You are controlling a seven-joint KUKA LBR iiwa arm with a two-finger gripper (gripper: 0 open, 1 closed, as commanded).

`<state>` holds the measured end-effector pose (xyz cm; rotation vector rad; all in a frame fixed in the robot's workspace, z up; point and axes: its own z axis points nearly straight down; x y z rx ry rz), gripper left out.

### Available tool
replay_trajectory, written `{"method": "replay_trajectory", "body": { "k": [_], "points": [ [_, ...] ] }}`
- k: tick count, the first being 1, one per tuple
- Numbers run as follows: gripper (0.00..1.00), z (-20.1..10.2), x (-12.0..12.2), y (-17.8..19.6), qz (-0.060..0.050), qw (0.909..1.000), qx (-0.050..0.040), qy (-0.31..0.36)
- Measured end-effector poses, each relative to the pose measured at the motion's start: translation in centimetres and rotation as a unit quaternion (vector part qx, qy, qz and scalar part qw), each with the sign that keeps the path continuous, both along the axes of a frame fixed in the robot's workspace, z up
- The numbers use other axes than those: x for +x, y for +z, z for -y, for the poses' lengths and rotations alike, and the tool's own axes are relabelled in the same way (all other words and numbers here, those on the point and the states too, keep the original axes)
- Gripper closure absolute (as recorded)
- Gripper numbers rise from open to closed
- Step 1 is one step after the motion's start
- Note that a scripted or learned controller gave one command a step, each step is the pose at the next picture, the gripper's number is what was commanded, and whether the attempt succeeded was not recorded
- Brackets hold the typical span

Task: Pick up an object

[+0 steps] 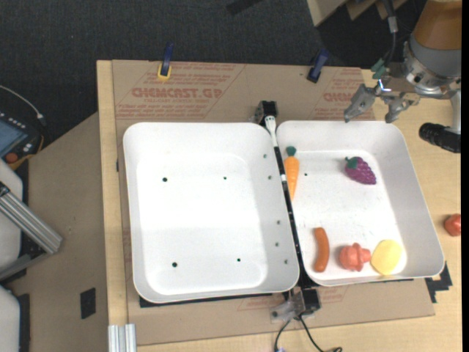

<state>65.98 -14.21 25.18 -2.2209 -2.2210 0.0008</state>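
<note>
We see pincer (pixel 376 107) released, fingers spread, above right bin's (pixel 410 196) far rim. Carrot (pixel 292 174) hugs left wall, long axis near-far, green top far. Grapes (pixel 360 170) sit in open middle; sausage (pixel 321 248), red toy (pixel 353 257), lemon (pixel 387 256) line near wall.

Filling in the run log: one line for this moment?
gripper open, above right bin's far rim | holding nothing | grapes, carrot in bin
</note>
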Motion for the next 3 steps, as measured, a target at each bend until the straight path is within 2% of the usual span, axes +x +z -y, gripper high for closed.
{"method": "replay_trajectory", "body": {
  "k": [1,2,3],
  "points": [
    [0.00,2.4,-4.8,-11.3,-0.006,1.0000,0.0011,-0.002],
    [0.00,8.3,-7.4,-15.9,-0.001,1.0000,0.0034,-0.003],
    [0.00,8.1,-5.3,4.4,0.011,0.9999,-0.0041,0.001]
  ]
}}
